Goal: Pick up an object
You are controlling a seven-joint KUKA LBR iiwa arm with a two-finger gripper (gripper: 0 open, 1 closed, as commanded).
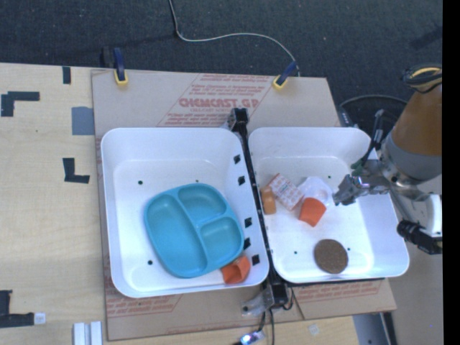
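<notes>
The right bin (359,146) holds an orange cup (312,211), a clear crumpled wrapper (315,189), a red-and-white packet (285,191), a small tan-orange piece (268,201) and a brown round disc (330,256). My gripper (346,192) hangs over the right side of this bin, just right of the wrapper and the orange cup. Nothing shows between its fingers. The left bin (129,149) carries a blue divided plate (192,228) and an orange object (236,270) at its front right corner.
The arm's orange band (420,124) and grey wrist (402,167) stand over the right bin's right rim. A black divider (248,185) runs between the bins. Two clamps (119,70) and a cable (230,38) lie at the back of the board.
</notes>
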